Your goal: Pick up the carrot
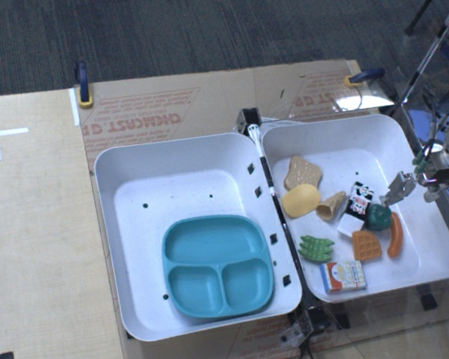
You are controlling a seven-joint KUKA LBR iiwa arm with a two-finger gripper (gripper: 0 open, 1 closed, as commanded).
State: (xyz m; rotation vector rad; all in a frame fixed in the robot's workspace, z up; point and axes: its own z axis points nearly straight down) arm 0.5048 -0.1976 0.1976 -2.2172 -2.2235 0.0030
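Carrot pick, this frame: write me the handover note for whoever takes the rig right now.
Gripper: over the right bin, near its right wall, just above the toys; whether it is open or shut is not clear, and nothing is visibly held.
Carrot: lies on the right bin's floor, near the right wall, below the gripper in the view, beside the waffle piece and next to a dark green toy.
Left bin: holds the teal divided plate.
Done: arm is at the right bin, close to the carrot.
Left: grasp the carrot and lift it.
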